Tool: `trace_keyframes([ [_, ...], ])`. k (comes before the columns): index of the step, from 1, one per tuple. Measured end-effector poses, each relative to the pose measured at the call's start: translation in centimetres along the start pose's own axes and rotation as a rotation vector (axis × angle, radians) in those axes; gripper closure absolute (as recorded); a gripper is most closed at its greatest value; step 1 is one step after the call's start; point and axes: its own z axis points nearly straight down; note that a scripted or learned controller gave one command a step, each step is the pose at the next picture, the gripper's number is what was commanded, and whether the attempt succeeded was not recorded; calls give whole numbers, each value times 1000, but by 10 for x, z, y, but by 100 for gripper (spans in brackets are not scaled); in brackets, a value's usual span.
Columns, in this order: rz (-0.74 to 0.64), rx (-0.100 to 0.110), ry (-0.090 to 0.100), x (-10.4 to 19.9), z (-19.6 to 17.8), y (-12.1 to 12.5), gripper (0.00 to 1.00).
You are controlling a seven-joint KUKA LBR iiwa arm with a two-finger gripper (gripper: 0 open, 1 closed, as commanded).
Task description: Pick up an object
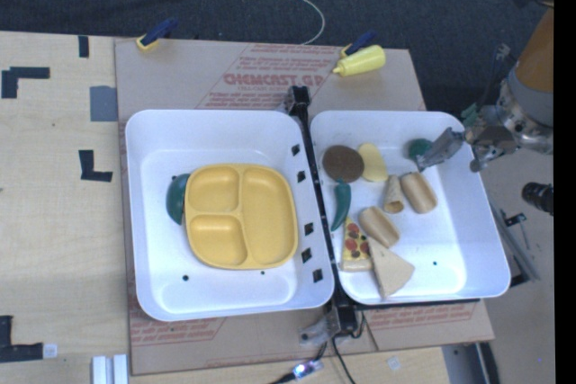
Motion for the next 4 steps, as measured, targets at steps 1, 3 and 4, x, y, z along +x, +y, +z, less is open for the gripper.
trace_keyframes([
  [1, -3, -12, -3, 0, -7, 2, 0],
  [3, -4, -7, -1, 14, 95, -14, 0],
  [4, -5, -8, -1, 18, 139, -13, 0],
])
